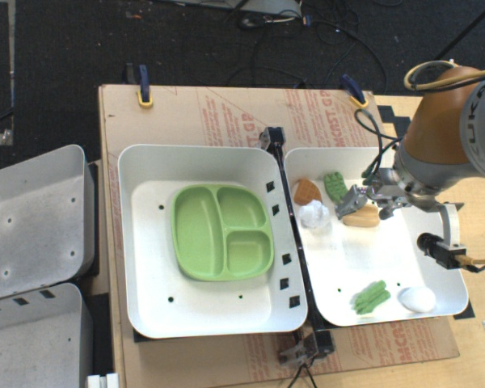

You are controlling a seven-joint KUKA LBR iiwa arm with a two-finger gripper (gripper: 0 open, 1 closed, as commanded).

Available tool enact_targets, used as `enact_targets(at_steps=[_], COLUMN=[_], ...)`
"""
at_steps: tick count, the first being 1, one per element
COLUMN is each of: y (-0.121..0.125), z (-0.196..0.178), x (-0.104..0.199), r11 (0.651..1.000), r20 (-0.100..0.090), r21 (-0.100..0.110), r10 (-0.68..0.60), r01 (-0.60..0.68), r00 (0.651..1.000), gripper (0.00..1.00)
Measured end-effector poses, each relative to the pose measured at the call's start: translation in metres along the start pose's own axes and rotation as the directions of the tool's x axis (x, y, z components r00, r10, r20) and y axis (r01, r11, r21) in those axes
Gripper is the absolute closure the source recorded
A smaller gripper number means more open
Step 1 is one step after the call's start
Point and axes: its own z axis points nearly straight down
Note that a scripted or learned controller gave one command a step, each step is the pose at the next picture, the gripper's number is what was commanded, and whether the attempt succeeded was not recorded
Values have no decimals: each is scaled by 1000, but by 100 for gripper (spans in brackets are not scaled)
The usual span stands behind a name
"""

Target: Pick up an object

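The right bin (388, 253) holds several small things. A tan rounded piece (362, 218) lies near its back, and my gripper (364, 202) hangs right over it, reaching in from the right. Whether it touches the piece is unclear. Just left of it are a dark green leafy piece (335, 186), a brown rounded piece (307, 191) and a white crumpled piece (313, 214). Near the bin's front edge lie a light green ridged piece (371, 297) and a white egg-shaped piece (418, 299).
The left bin (145, 217) bears a green divided plate (223, 233). A black divider (289, 225) runs between the bins. A black bracket on the arm (438, 250) hangs over the right bin's right side. Bare floor shows in the middle of the right bin.
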Motion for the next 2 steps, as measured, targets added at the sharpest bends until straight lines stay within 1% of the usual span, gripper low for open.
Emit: enact_targets(at_steps=[1,2], y=[-3,-2], z=[46,34], x=[-7,-7], r11=[1000,1000], r20=[1,2], r21=[-1,-5], r10=[1,1], r01=[-1,-1], r00=[1000,1000], gripper=[0,100])
